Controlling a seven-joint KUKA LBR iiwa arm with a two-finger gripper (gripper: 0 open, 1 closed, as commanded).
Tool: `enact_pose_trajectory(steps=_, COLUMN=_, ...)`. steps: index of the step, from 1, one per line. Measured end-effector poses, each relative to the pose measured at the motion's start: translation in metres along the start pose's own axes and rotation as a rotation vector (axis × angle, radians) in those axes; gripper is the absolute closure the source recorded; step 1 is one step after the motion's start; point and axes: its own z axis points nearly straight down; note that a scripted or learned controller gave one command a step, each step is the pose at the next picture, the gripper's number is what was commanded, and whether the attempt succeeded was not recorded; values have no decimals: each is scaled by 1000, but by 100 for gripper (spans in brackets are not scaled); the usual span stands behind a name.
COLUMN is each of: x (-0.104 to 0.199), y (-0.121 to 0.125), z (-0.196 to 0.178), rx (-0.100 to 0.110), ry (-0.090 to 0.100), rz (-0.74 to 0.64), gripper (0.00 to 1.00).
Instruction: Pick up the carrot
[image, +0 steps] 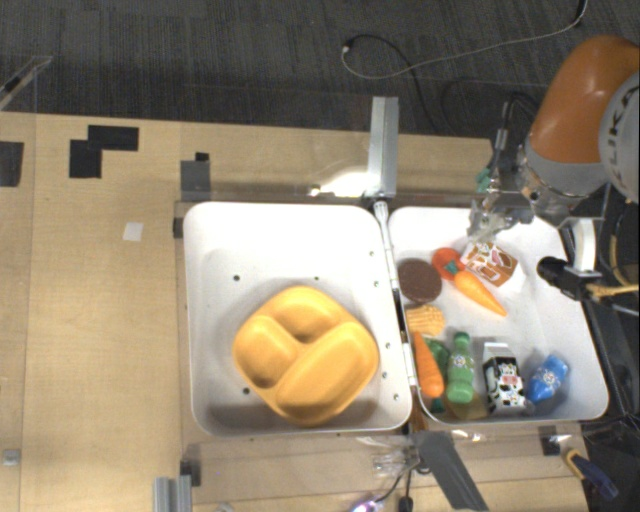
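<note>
Two carrot-like things lie in the right bin. An orange carrot lies slanted near the bin's middle, just below a small orange-and-white packet. A second orange carrot with a green top lies upright along the bin's left wall near the front. My gripper hangs over the bin's back part, directly above the packet and a short way behind the slanted carrot. No object shows between its tips.
Also in the right bin are a red tomato, a brown disc, corn, a green bottle, a black-and-white carton and a blue item. A yellow divided dish sits in the left bin.
</note>
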Motion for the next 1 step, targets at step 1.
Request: enact_pose_trajectory(steps=1, x=0, y=0, z=0, rx=0, ry=0, rz=0, gripper=0)
